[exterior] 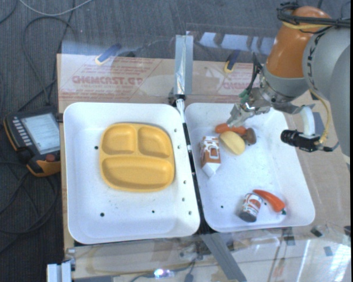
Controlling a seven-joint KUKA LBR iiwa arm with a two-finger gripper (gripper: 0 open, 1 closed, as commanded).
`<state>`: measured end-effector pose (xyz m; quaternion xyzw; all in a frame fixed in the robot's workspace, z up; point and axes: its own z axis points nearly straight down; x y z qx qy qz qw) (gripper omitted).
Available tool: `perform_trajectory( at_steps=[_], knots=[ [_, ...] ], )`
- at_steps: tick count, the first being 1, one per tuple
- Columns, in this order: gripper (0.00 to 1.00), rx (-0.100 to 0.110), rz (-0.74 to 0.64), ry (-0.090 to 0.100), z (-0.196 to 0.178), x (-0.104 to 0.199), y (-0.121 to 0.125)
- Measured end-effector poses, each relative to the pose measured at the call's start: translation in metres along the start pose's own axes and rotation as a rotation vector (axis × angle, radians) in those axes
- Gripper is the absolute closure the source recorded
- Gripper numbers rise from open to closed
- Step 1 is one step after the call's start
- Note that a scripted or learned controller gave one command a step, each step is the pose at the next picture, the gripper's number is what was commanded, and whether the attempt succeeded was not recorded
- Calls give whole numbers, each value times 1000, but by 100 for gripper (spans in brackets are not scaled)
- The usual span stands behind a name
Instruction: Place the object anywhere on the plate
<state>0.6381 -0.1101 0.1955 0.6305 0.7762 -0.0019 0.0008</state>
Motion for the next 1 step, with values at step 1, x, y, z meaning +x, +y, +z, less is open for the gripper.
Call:
perform_trajectory(
  at_steps=[1],
  knots=[
    [100, -1, -53, 1, -58, -4, 2]
  ],
)
